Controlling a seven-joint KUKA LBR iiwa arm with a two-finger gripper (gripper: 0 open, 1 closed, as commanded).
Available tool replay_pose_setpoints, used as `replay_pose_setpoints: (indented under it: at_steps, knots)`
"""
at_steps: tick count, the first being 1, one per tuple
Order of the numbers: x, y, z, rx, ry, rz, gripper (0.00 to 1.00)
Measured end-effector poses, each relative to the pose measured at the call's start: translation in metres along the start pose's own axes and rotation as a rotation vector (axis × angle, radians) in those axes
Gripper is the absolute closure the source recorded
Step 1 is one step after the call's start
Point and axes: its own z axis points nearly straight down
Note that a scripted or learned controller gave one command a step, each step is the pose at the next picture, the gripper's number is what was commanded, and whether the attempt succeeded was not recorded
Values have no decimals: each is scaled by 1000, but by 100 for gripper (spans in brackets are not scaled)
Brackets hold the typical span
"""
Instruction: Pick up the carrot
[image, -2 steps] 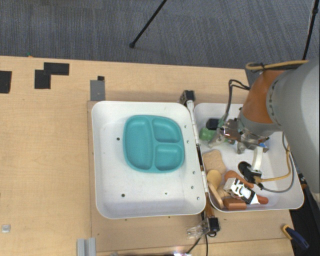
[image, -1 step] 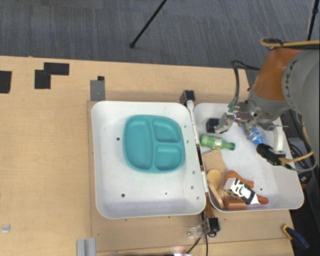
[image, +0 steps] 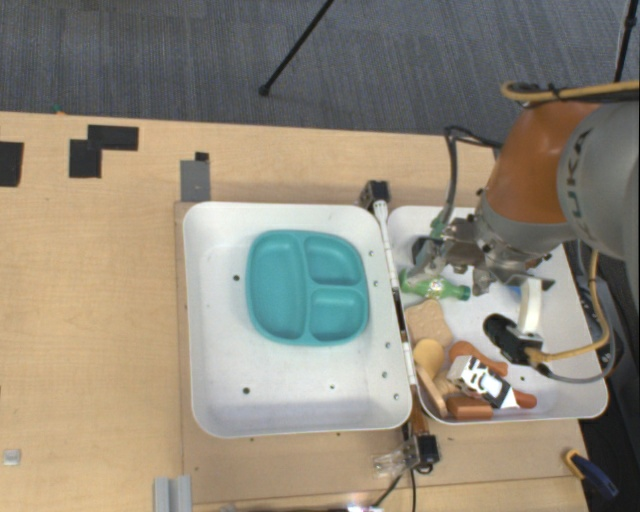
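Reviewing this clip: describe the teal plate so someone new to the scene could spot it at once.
Of the two white bins, take the left bin, away from the arm. The teal plate lies flat near its middle. It is a rounded tray with three compartments, and the single coloured item there, while the right bin holds a jumble of small things.

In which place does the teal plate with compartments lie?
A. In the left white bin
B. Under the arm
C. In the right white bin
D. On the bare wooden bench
A: the teal plate lies flat in the left white bin, apart from the arm, which is over the right bin.
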Motion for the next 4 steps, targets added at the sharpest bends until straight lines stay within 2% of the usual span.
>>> replay_pose_setpoints:
  at_steps: [1,3,4]
  knots:
    - [8,-49,39,5,-4,-316,0]
    - [8,-48,39,4,-4,-315,0]
    - [7,-61,39,4,-3,-460,0]
